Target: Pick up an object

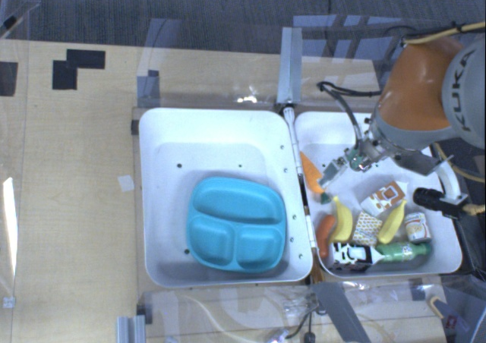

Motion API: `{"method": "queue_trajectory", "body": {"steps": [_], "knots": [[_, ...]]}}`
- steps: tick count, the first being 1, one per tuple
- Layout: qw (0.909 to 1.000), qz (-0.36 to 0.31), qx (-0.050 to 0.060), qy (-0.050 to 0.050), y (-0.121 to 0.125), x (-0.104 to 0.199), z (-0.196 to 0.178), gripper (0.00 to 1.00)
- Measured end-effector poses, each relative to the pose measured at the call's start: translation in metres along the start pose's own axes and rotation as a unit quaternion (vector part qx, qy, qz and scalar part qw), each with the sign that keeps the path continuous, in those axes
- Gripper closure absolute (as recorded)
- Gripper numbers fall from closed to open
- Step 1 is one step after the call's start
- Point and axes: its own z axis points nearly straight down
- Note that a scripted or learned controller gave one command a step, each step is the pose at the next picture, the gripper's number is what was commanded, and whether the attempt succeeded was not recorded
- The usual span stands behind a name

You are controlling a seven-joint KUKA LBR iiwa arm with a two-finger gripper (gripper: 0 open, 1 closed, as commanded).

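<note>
We see the gripper (332, 174) reaching down into the right bin (323, 130) near its left wall, just beside the carrot (310, 173); whether anything sits between its fingers we cannot tell, since they are too small and blurred to read. The carrot lies against the divider between the two bins, tilted, with its green end (324, 198) pointing toward the near side. Nearer to us we find a yellow banana (342, 219) and, touching it on the left, a red-orange vegetable (325, 232). To their right lie a small patterned packet (367, 228), a white and brown carton (386, 197), a second banana (392, 223) and a small tin (416, 227). Along the near wall rest a black and white box (351, 255) and a green bottle (401, 251) on its side. The grey arm (418, 95) with its orange band enters from the right. In the left bin (209, 133) we see a blue divided plate (236, 222), well apart from the gripper. Both bins rest on the pale worktop (68, 197).
</note>
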Motion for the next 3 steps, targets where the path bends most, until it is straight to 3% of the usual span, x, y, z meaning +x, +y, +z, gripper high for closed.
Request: {"method": "queue_trajectory", "body": {"steps": [2,3], "knots": [[1.0,0.0,0.0,0.0,0.0,0.0,0.0,0.0],[0.9974,-0.073,-0.003,-0.003,-0.017,-0.037,0.095,0.0]]}}
